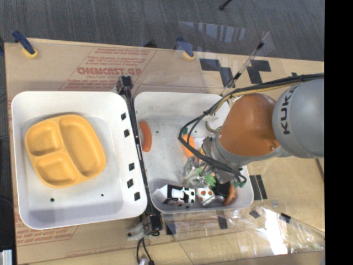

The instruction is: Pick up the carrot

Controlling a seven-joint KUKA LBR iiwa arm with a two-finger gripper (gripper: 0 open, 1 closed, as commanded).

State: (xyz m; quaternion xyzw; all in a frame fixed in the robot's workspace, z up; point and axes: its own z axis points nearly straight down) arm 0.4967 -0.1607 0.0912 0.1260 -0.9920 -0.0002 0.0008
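Carrot (145, 135): in the single overhead view it lies in the right-hand bin (165, 106), close against that bin's left wall and roughly parallel to it, on bare white floor with nothing touching it. That leaves it open to a reach from above, though the wall just beside it gives little room on one side.

The arm (287, 123) comes in from the right, and its orange band (248, 127) sits over the right half of the same bin. Below the band, the gripper (207, 170) points down toward the bin's near corner, well apart from the carrot. Its tip is lost among cables and clutter, so whether the jaws are spread or pressed together cannot be told, and nothing can be made out between them.

In that near corner lies a heap of small toys (193, 195), some black and white, some green and orange. A small orange piece (189, 143) shows beside the wrist cables; what it is I cannot tell.

The left bin (22, 192) holds a yellow divided tray (64, 149), set flat, apart from the job.

Judged from this, the carrot is not yet picked up; the arm would need to travel left across the bin.
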